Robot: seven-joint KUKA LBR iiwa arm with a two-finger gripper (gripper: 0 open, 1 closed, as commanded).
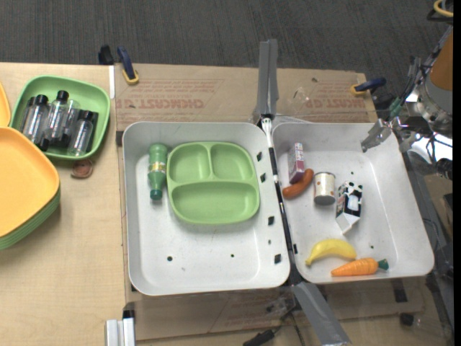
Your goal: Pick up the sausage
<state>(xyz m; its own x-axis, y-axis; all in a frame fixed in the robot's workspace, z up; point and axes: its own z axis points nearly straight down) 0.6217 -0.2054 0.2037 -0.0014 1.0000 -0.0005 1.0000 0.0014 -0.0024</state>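
In the right white bin [403, 193], the reddish-brown sausage [298, 184] lies left of the silver can [325, 189], with the yellow banana [330, 251] nearer the front.

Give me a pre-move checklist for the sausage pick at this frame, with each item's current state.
1. Sausage in view in the right bin, lying near its left wall: ok.
2. Top of the sausage uncovered: ok.
3. Room around it: not ok. The pink packet touches or nearly touches its upper end, and the silver can sits close on its right.
4. Gripper over the sausage: not ok. It is at the bin's upper right rim, well away from the target.
5. Fingers open for the grasp: cannot tell.
6. Nothing carried by the gripper already: cannot tell.
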